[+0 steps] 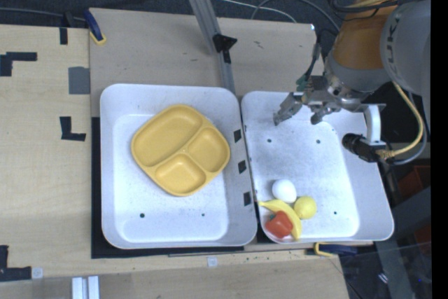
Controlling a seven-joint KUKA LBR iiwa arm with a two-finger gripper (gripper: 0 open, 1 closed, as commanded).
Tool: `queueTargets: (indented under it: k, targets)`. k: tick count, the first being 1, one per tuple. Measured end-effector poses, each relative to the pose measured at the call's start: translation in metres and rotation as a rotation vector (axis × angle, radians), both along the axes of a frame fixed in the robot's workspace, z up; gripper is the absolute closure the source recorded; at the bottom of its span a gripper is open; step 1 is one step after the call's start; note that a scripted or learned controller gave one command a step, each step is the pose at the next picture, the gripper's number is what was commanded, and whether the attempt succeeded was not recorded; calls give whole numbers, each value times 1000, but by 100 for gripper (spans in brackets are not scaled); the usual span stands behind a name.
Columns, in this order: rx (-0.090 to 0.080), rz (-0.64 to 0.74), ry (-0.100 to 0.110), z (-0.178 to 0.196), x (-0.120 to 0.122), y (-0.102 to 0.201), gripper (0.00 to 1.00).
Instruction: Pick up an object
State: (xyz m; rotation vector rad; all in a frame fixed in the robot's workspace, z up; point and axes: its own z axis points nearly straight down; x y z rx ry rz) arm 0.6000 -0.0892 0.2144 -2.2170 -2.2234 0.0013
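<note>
Hovering over the far end of the right bin (364,171), the gripper (299,113) has its two fingers spread apart with nothing between them. The small objects sit well away from it, bunched in that bin's near left corner: a white ball (283,190), a yellow ball (305,206) just beside it, and a red piece (279,223) resting against a yellow banana-shaped toy (291,218). The left bin (115,171) holds a yellow divided plate (180,149).
</note>
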Motion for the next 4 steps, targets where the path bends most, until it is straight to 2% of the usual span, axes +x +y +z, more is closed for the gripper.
queueTargets:
  k: [1,3,4]
  targets:
    - [0,0,0,0,0,0,0]
    - [-1,-1,5,-104,3,-7,0]
    - [-3,-1,0,-127,2,-7,0]
